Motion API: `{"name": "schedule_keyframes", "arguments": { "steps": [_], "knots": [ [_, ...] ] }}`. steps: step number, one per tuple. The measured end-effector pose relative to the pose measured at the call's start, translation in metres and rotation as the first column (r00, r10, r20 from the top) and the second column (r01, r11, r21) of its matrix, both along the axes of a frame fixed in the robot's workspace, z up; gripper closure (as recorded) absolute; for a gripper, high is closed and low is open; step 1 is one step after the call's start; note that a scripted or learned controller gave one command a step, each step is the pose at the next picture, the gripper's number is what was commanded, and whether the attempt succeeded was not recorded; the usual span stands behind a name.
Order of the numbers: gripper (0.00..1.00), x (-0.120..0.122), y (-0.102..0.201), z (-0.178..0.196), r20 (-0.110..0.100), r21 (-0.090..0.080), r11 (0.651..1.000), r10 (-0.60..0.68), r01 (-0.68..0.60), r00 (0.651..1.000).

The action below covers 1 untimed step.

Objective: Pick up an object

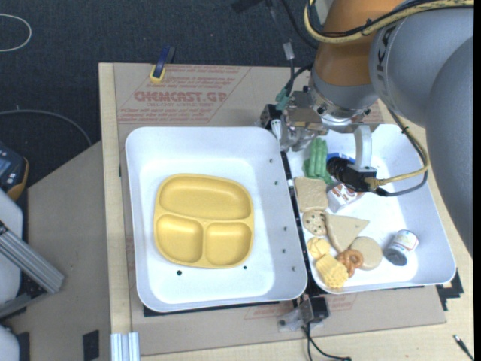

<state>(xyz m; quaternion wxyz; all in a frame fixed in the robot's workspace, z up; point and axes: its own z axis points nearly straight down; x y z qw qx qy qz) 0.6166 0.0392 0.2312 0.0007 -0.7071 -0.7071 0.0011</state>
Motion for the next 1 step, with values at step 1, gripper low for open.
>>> {"name": "schedule_keyframes", "arguments": {
  "steps": [1],
  "knots": [
    [1.0, 0.0112, -0.0133, -0.0038, 0.005, -0.001, 1.0, -0.002, 0.002, 1.0]
  ]
}}
